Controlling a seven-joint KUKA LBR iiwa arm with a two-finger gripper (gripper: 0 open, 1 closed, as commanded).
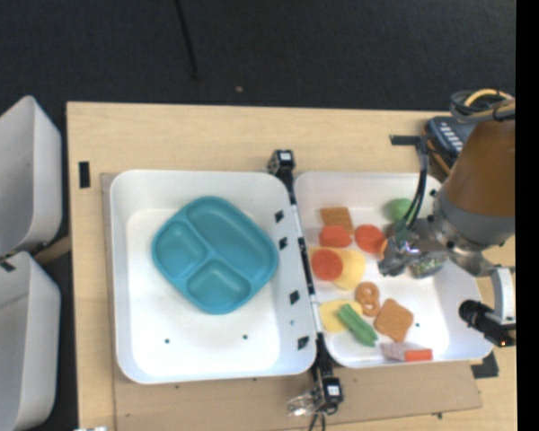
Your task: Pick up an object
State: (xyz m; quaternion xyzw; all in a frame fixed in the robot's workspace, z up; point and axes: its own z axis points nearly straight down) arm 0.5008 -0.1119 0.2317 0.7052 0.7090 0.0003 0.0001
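**Bench stock, left to right, with my gripper over the right bin**

Left bin (126, 330): one teal divided plate (215, 253), three compartments, lying flat and turned at an angle, near the bin's middle.

Divider between the bins: a row of small black clips (296, 272), with a black fitting at the far end and another at the near end.

Right bin (458, 344), toy food, all loose on the floor of the bin:
- brown toast square (336, 216), far left corner of the group;
- red-orange round piece (335, 236), just near of the toast;
- red tomato-like round (326, 263), touching a yellow piece (349, 270) on its right;
- red disc (369, 238), right of the red-orange piece;
- small pretzel (367, 295), near of the yellow piece;
- green pod-shaped piece (356, 323), lying across a second yellow piece (332, 316);
- brown cracker-like square (394, 320), just right of the green pod;
- small red stick (417, 356) by the near wall, beside a pale grey scrap;
- green round item (398, 208), far side, partly behind my cable.

My gripper (402, 257): low in the right bin, right of the red disc and yellow piece. Whether my fingers are parted or closed, I cannot tell; I see nothing held between them.
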